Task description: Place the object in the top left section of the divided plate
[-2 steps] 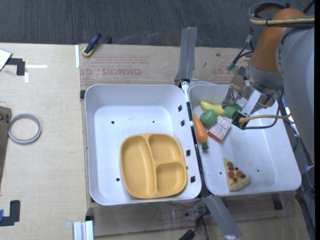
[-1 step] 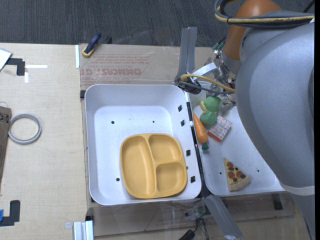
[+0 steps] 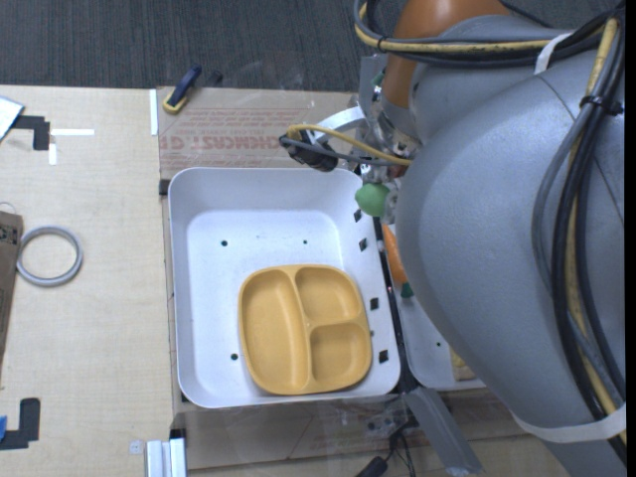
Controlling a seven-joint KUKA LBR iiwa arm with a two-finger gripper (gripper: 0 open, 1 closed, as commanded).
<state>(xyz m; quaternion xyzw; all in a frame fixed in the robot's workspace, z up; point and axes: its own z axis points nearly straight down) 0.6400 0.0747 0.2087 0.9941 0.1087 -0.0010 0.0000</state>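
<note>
White bin (image 3: 199, 266) — divided plate (image 3: 303, 328) | green object (image 3: 372, 199) perhaps beside end effector (image 3: 381, 172) — grip unclear

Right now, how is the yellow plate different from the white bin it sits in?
The yellow plate is mustard-coloured; the white bin is white. The plate is smaller and lies inside the bin, near its lower edge. The plate is split into three sections; the bin is one open space. Both are shallow, with rounded corners.

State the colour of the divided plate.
Yellow-tan, plain all over; the camera view shows the divided plate in the left white bin.
</note>
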